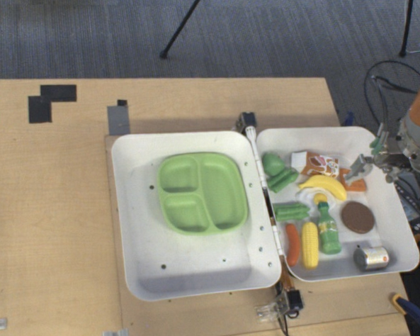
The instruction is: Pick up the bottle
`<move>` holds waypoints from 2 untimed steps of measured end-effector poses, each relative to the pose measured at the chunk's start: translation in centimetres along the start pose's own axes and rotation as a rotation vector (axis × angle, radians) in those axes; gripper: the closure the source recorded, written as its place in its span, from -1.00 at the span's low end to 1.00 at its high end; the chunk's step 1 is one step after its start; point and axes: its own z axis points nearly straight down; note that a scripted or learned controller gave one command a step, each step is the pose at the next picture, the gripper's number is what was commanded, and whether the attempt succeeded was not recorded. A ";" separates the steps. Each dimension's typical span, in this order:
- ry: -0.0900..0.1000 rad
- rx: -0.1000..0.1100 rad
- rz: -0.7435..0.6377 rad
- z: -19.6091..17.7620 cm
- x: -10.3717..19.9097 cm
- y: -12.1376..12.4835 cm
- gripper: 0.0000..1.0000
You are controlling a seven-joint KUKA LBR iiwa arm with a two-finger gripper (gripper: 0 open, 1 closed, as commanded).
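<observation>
Nearest me, the silver can (372,258) is sitting beside the small green bottle (328,231) lying by the corn (310,243); I'm judging it light, stiff, slick, aiming mid-body; claw (369,160) state unclear

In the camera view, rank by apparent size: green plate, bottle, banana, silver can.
1. Green plate, by far the largest.
2. Bottle and banana look about alike; I won't rank them.
3. Silver can, smallest.
</observation>
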 end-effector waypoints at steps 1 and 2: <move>0.000 -0.004 0.141 10.2 3.4 -1.3 -1.00; -0.004 -0.013 0.262 10.9 6.6 -6.7 -1.00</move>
